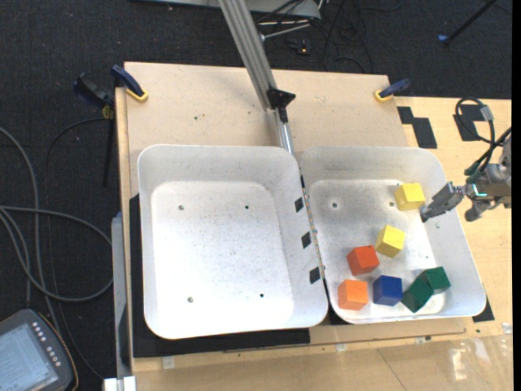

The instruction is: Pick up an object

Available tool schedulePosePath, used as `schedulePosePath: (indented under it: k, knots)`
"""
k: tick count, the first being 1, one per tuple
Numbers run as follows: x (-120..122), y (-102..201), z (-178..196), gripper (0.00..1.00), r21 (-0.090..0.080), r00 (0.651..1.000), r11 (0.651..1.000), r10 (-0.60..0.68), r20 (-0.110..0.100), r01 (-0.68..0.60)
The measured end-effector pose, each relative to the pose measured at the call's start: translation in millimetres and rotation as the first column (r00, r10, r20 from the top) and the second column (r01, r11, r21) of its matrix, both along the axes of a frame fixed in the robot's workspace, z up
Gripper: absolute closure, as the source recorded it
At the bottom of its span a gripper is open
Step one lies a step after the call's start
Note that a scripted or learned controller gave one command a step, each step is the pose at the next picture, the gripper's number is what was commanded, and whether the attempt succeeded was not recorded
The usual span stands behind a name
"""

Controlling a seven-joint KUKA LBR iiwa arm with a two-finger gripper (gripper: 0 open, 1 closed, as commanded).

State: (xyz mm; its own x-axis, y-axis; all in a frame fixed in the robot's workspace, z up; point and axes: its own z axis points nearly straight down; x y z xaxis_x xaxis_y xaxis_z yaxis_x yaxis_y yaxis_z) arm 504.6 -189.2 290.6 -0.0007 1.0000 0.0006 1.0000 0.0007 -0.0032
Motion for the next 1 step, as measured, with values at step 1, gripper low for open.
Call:
schedulePosePath:
  k: [1]
  knots:
    - [0.6, 0.1, 1.8, 0.0, -0.001, 1.0, 1.0, 0.0, 0.004, 0.0]
